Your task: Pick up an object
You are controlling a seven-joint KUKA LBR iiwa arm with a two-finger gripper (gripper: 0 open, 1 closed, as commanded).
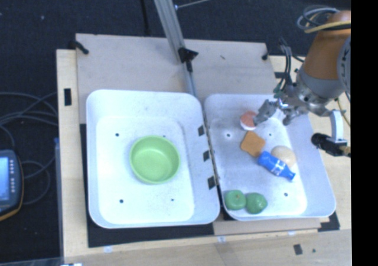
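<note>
My gripper [276, 114] hovers over the far part of the right bin [313, 200], its fingers spread and nothing between them. A small red and white round object [248, 120] lies just left of the left finger. Nearer the front lie an orange block [253, 144], a blue bottle [276, 165] and a cream ball [284, 154] touching the bottle. Two green round pieces [235, 200] [256, 203] sit at the bin's front left corner. In the left bin [106, 117] stands a green bowl [155, 159].
A slanted metal pole [168, 16] rises from the bench behind the gap between the bins. A handheld device [9, 183] with cables lies off the bench at far left. Black clips [208, 155] sit along the wall between the bins.
</note>
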